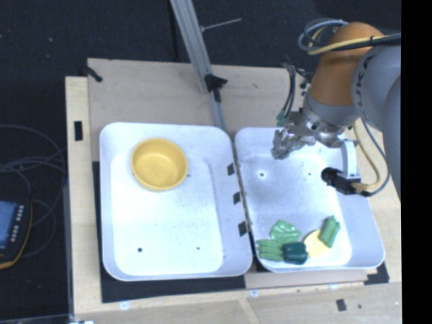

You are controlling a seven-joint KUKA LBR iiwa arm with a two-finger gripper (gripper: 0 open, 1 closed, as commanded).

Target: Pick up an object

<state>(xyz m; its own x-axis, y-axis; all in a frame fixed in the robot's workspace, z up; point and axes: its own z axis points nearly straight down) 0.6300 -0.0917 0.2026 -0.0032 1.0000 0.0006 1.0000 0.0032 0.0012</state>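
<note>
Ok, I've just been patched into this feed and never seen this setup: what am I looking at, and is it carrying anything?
One camera looks down at a slant on a bench. The grey arm with an orange band reaches in from the right; its end effector hangs over the far part of the right shallow white bin, nothing visibly between its fingers. That bin's near corner holds a cluster of small green and yellow plastic pieces. The left shallow white bin holds a round yellow bowl.

Grey metal pole (pixel 192 36) slanting down from top centre; handheld pendant (pixel 12 227) lying at left edge, cables (pixel 34 154) trailing beside it.
</note>
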